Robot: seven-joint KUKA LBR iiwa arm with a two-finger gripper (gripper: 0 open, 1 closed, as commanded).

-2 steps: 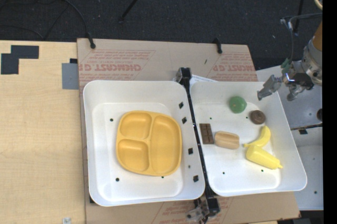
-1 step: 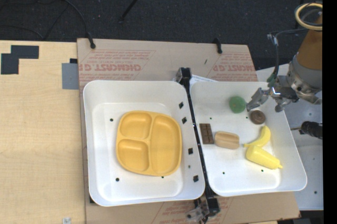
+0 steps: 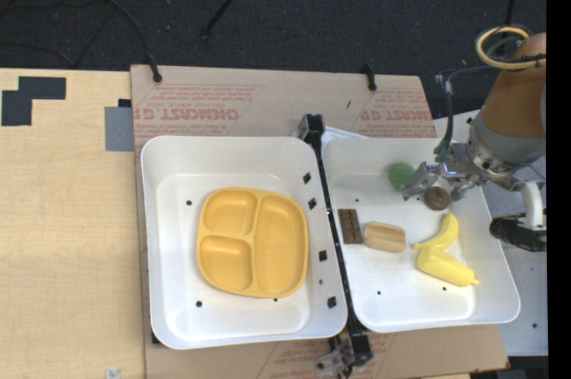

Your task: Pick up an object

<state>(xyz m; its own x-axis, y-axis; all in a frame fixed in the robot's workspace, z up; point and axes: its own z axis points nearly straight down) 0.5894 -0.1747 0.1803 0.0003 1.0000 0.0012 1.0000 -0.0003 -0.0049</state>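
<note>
The right bin (image 3: 496,301) holds several objects. A green rounded object (image 3: 397,174) lies near its far side. A dark brown block (image 3: 350,226) and a tan block (image 3: 384,237) lie side by side in the middle. A yellow banana (image 3: 444,231) and a second yellow piece (image 3: 448,268) lie to their right. My gripper (image 3: 437,187) hangs low over the bin's far right part, between the green object and the banana. A small brown round thing (image 3: 437,198) sits right under the gripper. Whether it is held is unclear.
The left bin (image 3: 153,190) holds a yellow divided plate (image 3: 253,242). A black divider rail (image 3: 323,217) runs between the two bins. A cardboard sheet (image 3: 223,105) lies behind them, and the arm's grey body (image 3: 510,123) stands at the right.
</note>
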